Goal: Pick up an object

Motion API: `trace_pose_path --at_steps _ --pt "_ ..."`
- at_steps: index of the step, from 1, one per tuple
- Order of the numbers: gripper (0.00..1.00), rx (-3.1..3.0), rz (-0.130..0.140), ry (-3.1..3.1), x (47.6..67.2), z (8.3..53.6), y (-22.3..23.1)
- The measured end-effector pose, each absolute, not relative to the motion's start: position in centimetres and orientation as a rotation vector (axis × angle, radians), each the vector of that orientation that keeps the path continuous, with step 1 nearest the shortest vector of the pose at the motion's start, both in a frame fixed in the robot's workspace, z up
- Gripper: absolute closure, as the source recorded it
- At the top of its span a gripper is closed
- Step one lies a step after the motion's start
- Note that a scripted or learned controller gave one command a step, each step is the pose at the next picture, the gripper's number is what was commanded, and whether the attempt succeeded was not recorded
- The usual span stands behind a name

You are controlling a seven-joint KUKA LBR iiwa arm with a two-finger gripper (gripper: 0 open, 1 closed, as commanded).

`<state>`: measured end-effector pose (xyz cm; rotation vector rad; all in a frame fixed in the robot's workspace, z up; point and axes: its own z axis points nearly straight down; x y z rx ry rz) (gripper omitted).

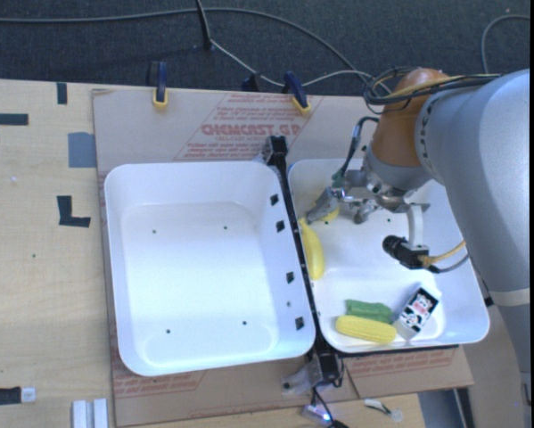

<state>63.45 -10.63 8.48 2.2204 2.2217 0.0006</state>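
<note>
A: Count on the wooden table [35, 266]?

B: Two shallow white plastic bins side by side. Left bin [195, 270], right bin [454, 315]. The loose items all sit in the right one.

A: How many items?

B: Four I can make out. One long yellow banana-shaped piece [313, 252] lying along the right bin's left wall. One yellow corn-cob-shaped piece [366, 330] near the front edge. One green flat piece [370, 310] touching the corn from behind. One small white box with black and red print [419, 309] just right of the corn, front right corner.

A: Pincer?

B: The pincer [345, 200] is down in the right bin's back left area, fingers spread, pointing toward the divider. Nothing visibly between them, so released, not grasping. A bit of yellow sits right at the fingertips; can't tell if it's touching. It's just above the banana piece's upper end.

A: Arm?

B: Grey arm with the orange band [409, 114] comes in from the right, over the bin's back right corner.
</note>
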Motion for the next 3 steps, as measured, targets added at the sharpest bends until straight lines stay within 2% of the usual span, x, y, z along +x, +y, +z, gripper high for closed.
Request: trace_pose_path --at_steps 1,2,3 --pt "0.0 2.22 0.0 2.223 66.5 8.4 -9.5" --pt "0.0 2.221 0.0 2.222 65.2 8.5 -9.8" --pt "1.0 2.22 0.0 2.222 65.2 9.5 -9.8"
